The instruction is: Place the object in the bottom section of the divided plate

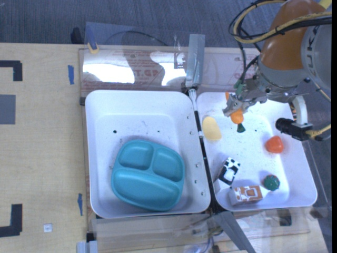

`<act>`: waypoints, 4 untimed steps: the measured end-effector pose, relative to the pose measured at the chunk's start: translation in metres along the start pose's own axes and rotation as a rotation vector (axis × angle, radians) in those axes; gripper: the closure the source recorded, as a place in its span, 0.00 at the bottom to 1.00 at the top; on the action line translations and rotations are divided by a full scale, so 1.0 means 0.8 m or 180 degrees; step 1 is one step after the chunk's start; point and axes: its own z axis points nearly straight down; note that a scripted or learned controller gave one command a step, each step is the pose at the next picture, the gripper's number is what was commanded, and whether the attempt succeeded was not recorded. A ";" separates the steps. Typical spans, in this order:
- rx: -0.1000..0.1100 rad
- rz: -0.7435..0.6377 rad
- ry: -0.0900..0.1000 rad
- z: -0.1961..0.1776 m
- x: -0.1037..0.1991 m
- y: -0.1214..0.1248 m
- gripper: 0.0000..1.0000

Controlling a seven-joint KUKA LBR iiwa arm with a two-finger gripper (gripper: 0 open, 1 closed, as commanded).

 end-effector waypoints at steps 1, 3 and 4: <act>0.0021 0.0033 0.0013 0.054 0.094 -0.004 1.00; 0.0009 -0.0645 0.0009 0.050 0.193 -0.050 1.00; 0.0012 -0.0641 0.0008 0.051 0.192 -0.051 0.00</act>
